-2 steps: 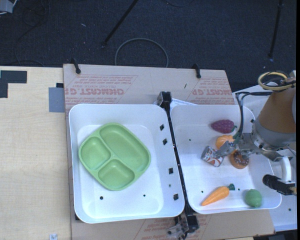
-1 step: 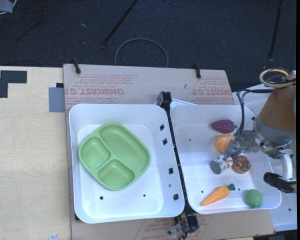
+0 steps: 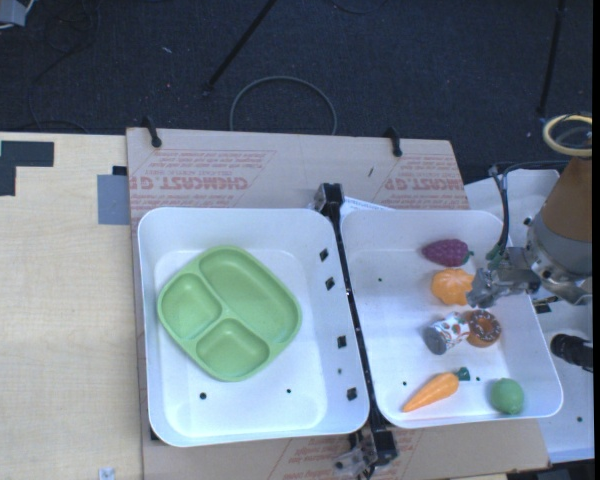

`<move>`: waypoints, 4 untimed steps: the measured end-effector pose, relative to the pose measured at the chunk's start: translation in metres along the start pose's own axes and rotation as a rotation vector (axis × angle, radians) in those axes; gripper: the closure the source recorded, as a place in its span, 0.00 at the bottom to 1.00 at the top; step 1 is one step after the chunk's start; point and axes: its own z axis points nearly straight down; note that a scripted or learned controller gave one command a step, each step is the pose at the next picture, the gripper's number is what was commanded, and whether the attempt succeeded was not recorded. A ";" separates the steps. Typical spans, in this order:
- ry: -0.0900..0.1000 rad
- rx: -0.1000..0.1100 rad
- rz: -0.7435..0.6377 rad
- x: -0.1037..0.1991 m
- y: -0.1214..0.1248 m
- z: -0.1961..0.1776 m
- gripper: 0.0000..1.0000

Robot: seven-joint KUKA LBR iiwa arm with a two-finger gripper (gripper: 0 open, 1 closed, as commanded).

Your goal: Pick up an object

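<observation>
gripper (image 3: 485, 290) sits low beside the orange (image 3: 450, 286), probably lined up to grab it; can't tell its grip state.

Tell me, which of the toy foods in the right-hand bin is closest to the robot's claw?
The round orange fruit: the gripper sits right beside it. The purple grapes, carrot and green ball lie farther off.

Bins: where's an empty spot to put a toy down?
The right bin has bare floor on its left half, between the divider and the toy can. Its right side is crowded: purple grapes, orange fruit, carrot, green ball and the tool. In the left bin, only the strips around the green plate are bare.
</observation>
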 end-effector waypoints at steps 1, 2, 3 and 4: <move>0.000 0.002 0.000 -0.001 0.001 -0.028 1.00; 0.002 0.003 -0.003 0.045 0.017 -0.036 1.00; 0.002 0.003 -0.004 0.099 0.024 -0.043 1.00; 0.001 0.004 -0.004 0.154 0.048 -0.040 1.00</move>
